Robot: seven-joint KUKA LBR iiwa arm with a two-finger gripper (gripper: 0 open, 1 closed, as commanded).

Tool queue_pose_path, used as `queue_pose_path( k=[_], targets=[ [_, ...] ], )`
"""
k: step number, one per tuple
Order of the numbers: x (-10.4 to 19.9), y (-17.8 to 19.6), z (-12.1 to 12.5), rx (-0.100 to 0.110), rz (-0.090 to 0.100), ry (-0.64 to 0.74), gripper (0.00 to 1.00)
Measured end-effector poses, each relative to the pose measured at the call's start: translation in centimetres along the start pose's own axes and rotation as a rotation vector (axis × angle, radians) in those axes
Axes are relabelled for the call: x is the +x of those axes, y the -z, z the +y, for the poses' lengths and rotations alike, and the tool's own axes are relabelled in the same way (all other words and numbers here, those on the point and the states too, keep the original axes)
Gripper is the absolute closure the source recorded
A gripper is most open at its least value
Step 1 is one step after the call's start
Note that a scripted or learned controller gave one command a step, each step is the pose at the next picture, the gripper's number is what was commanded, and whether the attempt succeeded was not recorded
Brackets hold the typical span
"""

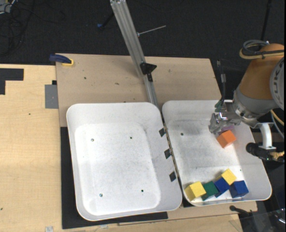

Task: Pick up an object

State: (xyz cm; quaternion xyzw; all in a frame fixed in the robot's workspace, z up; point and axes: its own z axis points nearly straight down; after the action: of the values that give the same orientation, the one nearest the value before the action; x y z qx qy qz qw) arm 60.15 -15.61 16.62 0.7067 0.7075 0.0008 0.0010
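Orange block [226,138]: located in the right bin [191,149], upper right part, directly below and touching the gripper [221,125]. Whether the jaws are closed on it or merely above it cannot be told from this angle; no grasp confirmed. A cluster of blocks sits well apart from the orange block, toward the near rim: yellow block [196,190], green block [210,189], blue block [221,185], second yellow block [228,176], second blue block [238,188]. The left bin [85,115] lies beyond the orange block, across the divider. Recommendation: verify the block is centred between the fingers, grip flat faces squarely, then lift straight up, slowly.
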Motion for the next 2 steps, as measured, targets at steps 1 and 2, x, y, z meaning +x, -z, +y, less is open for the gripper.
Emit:
queue_pose_path(
  k=[1,2],
  targets=[
    [-0.2,4.3,0.3,0.000,0.000,0.000,1.00],
    [-0.3,8.3,0.4,0.000,0.000,0.001,1.00]
  ],
)
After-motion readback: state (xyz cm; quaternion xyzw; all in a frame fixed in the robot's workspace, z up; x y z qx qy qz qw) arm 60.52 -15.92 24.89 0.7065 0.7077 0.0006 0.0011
